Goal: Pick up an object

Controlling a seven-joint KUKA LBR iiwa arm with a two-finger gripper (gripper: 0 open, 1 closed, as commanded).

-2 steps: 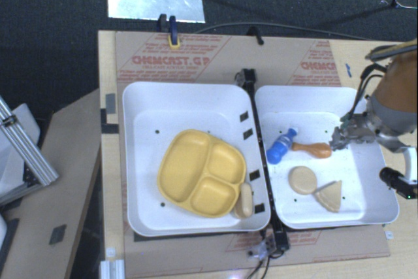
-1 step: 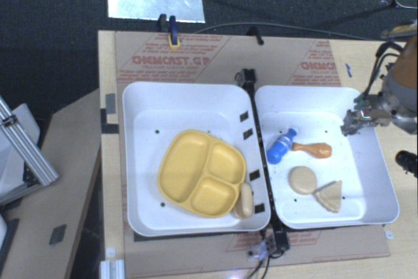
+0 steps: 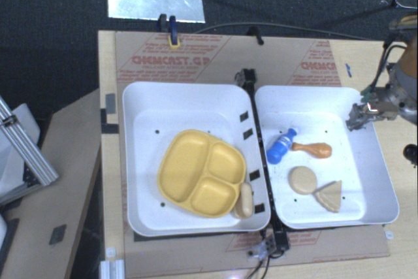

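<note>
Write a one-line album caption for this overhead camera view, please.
Gripper at the right bin's rim; left bin holds a yellow tray.

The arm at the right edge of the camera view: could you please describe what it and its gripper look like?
The arm looks grey and metallic, with an orange patch near the frame's edge. Its gripper is a small, dark grey metal assembly with a bright glint on it. Thin dark cables loop down beside the wrist. No markings are legible at this size.
</note>
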